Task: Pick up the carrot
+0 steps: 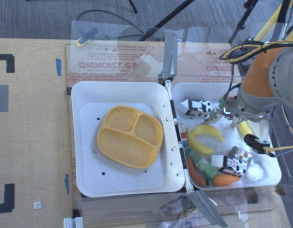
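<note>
Lying at the near edge of the right white bin (275, 175), the orange toy carrot (221, 179) looks light, stiff and smooth. A green bottle (202, 165) overlaps its left half, so the bare right half seems the best hold. Whether the gripper (221, 110) is open I cannot tell.

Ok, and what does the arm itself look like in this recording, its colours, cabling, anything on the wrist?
The grey KUKA arm has a rounded body with a broad orange band above the wrist. Yellow and black cables loop beside it. The small metallic two-finger gripper carries a tiny greenish light.

Wooden bench (27, 141) bears two white bins (84, 141), side by side.
</note>
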